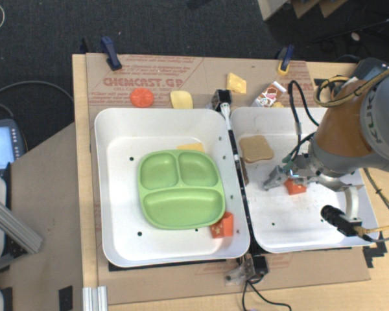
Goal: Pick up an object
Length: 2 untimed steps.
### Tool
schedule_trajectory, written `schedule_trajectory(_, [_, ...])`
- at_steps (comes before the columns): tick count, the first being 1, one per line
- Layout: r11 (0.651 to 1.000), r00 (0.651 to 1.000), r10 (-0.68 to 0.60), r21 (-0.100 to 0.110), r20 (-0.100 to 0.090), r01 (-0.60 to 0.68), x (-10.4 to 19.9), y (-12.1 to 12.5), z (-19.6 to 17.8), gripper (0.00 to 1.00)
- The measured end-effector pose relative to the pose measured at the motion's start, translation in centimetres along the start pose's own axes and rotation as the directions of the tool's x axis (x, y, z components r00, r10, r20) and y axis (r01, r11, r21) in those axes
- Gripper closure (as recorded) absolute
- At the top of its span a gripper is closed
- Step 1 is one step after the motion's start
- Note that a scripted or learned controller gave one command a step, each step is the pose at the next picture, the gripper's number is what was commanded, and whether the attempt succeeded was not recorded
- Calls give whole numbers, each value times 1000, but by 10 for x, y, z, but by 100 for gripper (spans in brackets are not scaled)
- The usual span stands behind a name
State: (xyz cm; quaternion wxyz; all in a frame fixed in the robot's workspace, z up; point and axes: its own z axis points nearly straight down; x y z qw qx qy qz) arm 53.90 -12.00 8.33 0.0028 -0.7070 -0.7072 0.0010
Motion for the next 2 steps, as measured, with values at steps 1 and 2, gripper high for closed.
schedule_trajectory(1, [1000, 1000, 2, -9, 4, -2, -2, 2, -12, 100])
schedule_trajectory(2, [1000, 1000, -8, -19, 3, 8, 57, 33, -130, 100])
